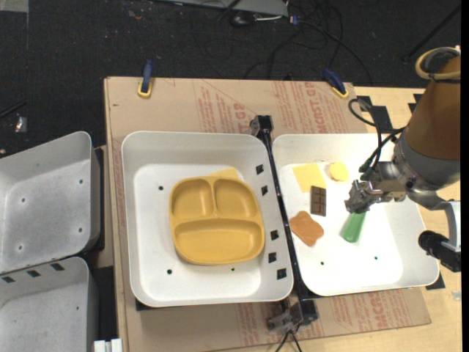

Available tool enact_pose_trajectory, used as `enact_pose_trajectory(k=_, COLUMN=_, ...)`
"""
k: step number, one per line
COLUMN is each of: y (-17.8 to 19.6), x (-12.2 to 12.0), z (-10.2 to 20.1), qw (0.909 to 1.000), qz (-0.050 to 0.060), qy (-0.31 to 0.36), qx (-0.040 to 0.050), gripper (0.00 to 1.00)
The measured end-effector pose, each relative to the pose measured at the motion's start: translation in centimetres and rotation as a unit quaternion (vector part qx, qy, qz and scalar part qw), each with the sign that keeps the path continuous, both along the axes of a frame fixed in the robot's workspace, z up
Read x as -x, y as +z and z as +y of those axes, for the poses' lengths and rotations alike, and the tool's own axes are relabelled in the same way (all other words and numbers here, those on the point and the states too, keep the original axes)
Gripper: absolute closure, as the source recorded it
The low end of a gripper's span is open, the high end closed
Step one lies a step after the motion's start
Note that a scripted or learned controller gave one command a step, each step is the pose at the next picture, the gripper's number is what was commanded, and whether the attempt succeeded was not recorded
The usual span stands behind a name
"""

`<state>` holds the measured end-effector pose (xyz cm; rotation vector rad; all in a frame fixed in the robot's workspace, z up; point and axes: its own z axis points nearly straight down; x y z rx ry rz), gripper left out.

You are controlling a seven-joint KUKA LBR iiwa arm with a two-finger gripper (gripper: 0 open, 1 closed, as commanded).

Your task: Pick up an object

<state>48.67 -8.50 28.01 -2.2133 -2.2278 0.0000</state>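
In the right bin (381, 270) lie several small objects: a green stick-shaped piece (352, 226), an orange-brown piece (307, 228), a small dark brown block (318, 200), a pale yellow flat square (308, 175) and a small yellow round piece (338, 171). My gripper (360, 199) hangs low over the right bin, right above the upper end of the green piece. Whether it touches the green piece cannot be made out.
The left bin (146, 270) holds a yellow divided plate (217, 220). A black divider (275, 196) runs between the two bins. The orange-banded arm (438, 123) comes in from the right. A grey tray (44, 196) sits off the bench to the left.
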Motion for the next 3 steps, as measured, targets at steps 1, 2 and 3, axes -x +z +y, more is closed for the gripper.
enact_pose_trajectory(k=1, y=-1.6, x=-1.2, z=5.0, qw=1.0, qz=0.001, qy=0.0, qx=0.0001, gripper=1.0)
enact_pose_trajectory(k=2, y=-1.5, x=-1.7, z=10.1, qw=1.0, qz=0.0, qy=0.001, qx=-0.0002, gripper=1.0)
enact_pose_trajectory(k=3, y=-2.5, x=-2.3, z=16.1, qw=1.0, qz=0.0, qy=0.0, qx=0.0003, gripper=1.0)
